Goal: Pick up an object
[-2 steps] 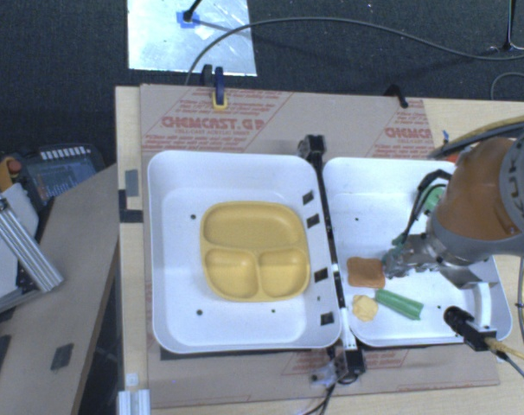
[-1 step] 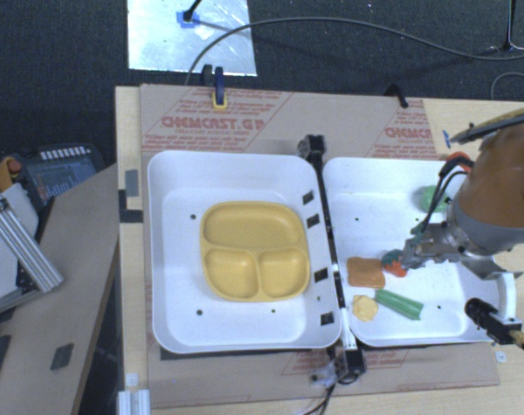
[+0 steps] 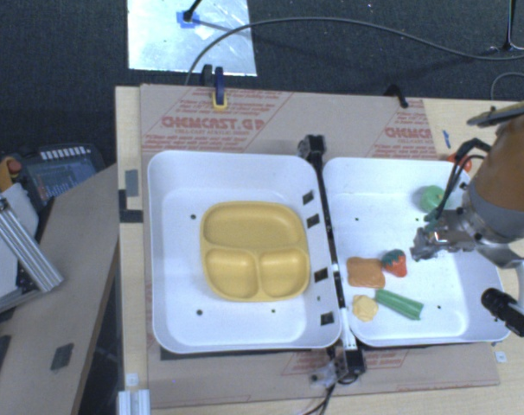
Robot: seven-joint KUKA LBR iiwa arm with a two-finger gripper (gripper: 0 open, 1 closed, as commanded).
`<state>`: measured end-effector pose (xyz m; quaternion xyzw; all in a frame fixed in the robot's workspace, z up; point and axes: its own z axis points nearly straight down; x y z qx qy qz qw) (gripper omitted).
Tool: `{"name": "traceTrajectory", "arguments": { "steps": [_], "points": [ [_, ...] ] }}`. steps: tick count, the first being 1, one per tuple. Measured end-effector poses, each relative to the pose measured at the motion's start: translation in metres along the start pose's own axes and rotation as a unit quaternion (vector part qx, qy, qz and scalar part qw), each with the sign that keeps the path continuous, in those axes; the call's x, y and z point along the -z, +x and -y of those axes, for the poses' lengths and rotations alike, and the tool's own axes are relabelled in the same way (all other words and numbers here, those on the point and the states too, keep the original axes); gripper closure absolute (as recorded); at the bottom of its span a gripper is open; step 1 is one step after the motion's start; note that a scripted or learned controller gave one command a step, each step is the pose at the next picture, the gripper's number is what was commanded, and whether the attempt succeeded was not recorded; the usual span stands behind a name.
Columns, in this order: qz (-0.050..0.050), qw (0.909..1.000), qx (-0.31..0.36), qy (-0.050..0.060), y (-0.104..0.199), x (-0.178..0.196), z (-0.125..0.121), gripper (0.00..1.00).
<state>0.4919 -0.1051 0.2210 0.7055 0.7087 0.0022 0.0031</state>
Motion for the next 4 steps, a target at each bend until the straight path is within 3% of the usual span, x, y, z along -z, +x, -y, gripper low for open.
{"name": "traceTrajectory", "arguments": {
  "steps": [1, 4],
  "points": [
    [0.0, 1.0, 0.0, 0.0, 0.0, 0.044, -0.006, 1.0],
    [-0.002, 1.0, 0.002, 0.002, 0.139, 0.019, -0.088, 1.0]
  ]
}}
